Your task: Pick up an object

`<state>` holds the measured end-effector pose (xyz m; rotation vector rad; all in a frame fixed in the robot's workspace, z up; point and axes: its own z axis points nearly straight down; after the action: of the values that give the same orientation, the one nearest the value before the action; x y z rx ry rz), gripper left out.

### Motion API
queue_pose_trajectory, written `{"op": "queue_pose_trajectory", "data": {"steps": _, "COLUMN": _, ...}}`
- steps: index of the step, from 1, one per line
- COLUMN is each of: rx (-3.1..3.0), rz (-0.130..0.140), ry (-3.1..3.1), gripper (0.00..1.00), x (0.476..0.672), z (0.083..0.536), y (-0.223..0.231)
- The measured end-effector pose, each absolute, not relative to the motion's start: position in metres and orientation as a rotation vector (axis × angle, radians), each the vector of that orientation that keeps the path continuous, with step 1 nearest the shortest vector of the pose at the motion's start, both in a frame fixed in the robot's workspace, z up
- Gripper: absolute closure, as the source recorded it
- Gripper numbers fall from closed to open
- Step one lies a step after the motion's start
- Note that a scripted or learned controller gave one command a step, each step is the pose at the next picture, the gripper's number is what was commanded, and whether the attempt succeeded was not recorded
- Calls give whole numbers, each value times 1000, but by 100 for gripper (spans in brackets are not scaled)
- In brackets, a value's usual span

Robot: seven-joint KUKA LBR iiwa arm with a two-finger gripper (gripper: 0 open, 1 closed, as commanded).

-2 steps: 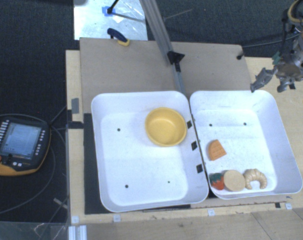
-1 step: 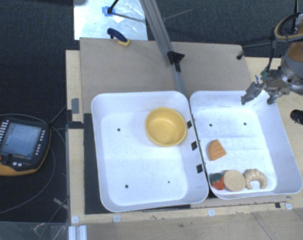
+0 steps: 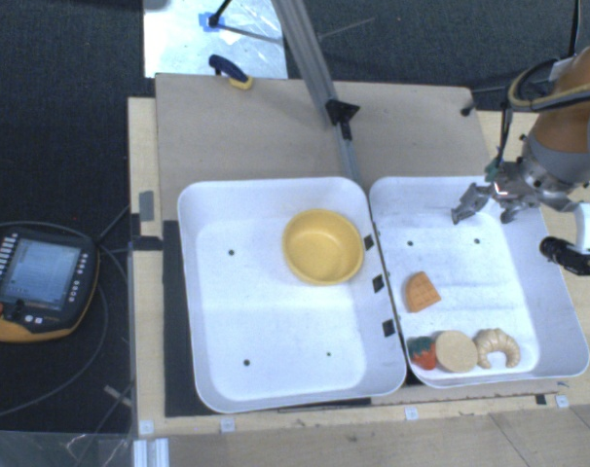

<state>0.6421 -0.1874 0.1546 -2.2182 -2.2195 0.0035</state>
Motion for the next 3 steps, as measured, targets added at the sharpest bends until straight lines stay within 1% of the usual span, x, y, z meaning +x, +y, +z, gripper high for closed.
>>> {"op": "queue_pose_trajectory", "data": {"steps": 1, "rx": -2220, "rz": 2, "ry": -2220, "gripper": 0, "x": 641, "z": 112, "y": -191}}
{"op": "queue_pose_trajectory", "data": {"steps": 2, "rx": -2222, "rz": -2, "ry": -2224, "gripper": 100, "x": 643, "z": 125, "y": -191}}
{"op": "queue_pose_trajectory", "data": {"steps": 3, "rx": -2225, "rz": -5, "ry": -2225, "gripper": 100, "x": 638, "z": 187, "y": -193}}
